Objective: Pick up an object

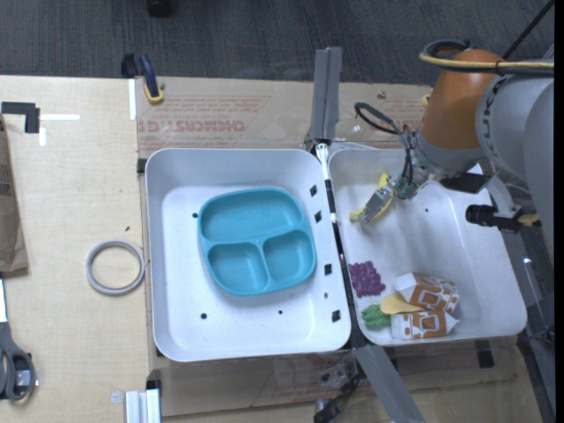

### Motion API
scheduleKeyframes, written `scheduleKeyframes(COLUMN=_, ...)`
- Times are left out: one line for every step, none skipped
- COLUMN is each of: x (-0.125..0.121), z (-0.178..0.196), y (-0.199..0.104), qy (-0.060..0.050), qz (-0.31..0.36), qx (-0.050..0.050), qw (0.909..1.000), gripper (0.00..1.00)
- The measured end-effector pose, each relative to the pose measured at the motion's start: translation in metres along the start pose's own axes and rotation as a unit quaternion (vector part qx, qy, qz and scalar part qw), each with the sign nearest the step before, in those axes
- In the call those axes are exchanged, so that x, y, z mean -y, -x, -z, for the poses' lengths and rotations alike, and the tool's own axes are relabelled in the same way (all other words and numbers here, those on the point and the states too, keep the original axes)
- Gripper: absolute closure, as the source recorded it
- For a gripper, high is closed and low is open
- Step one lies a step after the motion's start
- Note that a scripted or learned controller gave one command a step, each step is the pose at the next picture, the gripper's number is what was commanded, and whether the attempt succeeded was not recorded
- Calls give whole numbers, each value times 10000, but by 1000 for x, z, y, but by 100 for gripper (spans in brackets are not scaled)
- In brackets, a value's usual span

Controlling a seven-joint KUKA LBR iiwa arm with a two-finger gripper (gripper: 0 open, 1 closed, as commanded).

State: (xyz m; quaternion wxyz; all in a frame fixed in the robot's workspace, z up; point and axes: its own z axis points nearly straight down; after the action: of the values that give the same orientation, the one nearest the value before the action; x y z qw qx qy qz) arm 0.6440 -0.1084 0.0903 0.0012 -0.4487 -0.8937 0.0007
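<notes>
On the bench [70, 192], which looks like pale wood, two shallow white plastic bins with rounded corners stand side by side, and their near walls almost touch. Inside the left bin [167, 263] lies only a turquoise divided plate [257, 241], smooth and matte, with one wide compartment at the far side and two smaller ones at the near side; it sits a little turned, close to the middle of the floor. Small dark holes are visible on the floor of this bin around the plate. The right bin [493, 271] holds several small things. Near its near-left corner there is a bunch of purple grapes [366, 278], bumpy in texture, and just beside it a green and yellow soft-looking item [383, 311], and touching that a white package with orange square patterns [427, 307], which looks crumpled. At the far-left part of the right bin, the claw [388, 196] of the grey arm with the orange band [458, 104] is low over a thin yellow and grey object [374, 205], which lies slanted; the fingers are closed around its upper end, as far as the view allows to judge. On the bench left of the bins lies a grey ring, maybe a roll of tape [115, 266], and at the left edge a pair of scissors [13, 368] is partly seen.
</notes>
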Motion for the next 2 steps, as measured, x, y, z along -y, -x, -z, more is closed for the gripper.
scheduleKeyframes(x=-14, z=101, y=-39, qy=12, qz=-181, qx=14, qw=9998, gripper=0)
scheduleKeyframes(x=-14, z=24, y=6, qy=2, qz=-675, qx=5, qw=9977, gripper=0)
